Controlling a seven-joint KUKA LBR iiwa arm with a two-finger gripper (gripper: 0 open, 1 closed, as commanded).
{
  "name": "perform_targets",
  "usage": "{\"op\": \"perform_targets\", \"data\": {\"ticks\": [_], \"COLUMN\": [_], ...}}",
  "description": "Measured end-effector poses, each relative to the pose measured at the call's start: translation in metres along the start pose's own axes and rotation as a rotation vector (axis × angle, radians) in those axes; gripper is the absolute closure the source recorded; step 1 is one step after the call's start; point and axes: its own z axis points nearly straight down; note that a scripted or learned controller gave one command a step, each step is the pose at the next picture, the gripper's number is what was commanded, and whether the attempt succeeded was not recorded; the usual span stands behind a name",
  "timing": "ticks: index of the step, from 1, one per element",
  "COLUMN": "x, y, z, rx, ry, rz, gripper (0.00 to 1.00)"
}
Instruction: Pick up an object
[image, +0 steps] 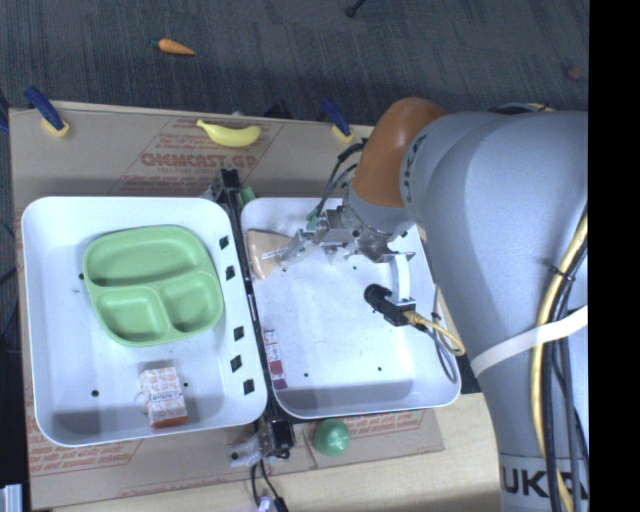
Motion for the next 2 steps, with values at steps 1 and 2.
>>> {"op": "perform_targets", "data": {"ticks": [1, 2], "x": [-0.001, 0.106], "y": [0.000, 0.006], "z": [-0.010, -0.101], "rx": [0.001, -0.002], "ry": [0.000, 0.001], "rz": [-0.003, -0.001], "gripper": [1.00, 1.00]}}
